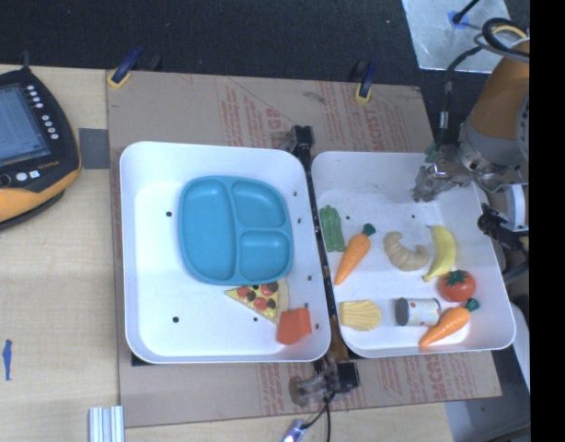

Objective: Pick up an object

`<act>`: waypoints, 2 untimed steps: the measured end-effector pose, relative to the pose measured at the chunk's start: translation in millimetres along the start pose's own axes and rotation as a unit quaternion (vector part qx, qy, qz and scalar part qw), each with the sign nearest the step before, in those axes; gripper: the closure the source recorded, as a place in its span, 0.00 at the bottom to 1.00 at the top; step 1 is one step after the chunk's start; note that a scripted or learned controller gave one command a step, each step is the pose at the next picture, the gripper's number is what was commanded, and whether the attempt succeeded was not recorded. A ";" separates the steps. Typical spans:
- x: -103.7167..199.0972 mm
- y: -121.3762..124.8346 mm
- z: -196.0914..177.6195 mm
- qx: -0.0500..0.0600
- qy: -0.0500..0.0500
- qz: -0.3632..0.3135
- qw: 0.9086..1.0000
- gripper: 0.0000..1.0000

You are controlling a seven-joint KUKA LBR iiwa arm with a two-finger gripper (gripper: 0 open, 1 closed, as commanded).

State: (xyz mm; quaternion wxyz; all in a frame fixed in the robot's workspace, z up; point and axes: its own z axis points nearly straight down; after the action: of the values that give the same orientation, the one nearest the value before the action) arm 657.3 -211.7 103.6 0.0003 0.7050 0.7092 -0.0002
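So far: nothing is lifted; judged from how things lie, the pick is at its approach stage.
Arm: grey with an orange band, reaching in from the right over the far right corner of the right bin (503, 343).
Gripper (428, 184): low over bare bin floor near the far wall, well apart from every item; nothing sits between its tips.
Finger state: too small and dark to judge, so I cannot tell.
Right bin contents: a green piece (331, 228) by the left wall, a carrot (352, 255) just beside it, a croissant (406, 251) in the middle, a banana (441, 251) touching or nearly touching the croissant, a tomato (457, 284) below the banana.
Right bin, near edge: a yellow ridged piece (360, 315), a small can (417, 311) lying on its side, a second carrot (445, 326) just beside the can.
Left bin (135, 247): a blue tray (235, 228) with three compartments, a pizza slice (257, 297) at its near edge, an orange block (294, 325) by the right wall.
Nearest candidates: probably the croissant and banana, both nearer the viewer than the gripper.
Done: at most, positioning over the right bin.
Left: move above one item, descend, grip, and raise it clear of the bin.
Risk: the croissant and banana crowd each other, so a grasp there may catch both or nudge one aside.
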 end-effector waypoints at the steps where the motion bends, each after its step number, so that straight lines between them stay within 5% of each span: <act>1: 0.1 -0.1 0.2 0.000 0.000 0.000 1.000 0.00; 2: 66.2 -0.6 11.8 0.002 0.000 0.000 1.000 0.00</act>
State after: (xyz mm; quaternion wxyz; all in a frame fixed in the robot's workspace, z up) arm 656.3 -145.5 91.7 -0.0016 0.7049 0.7093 -0.0016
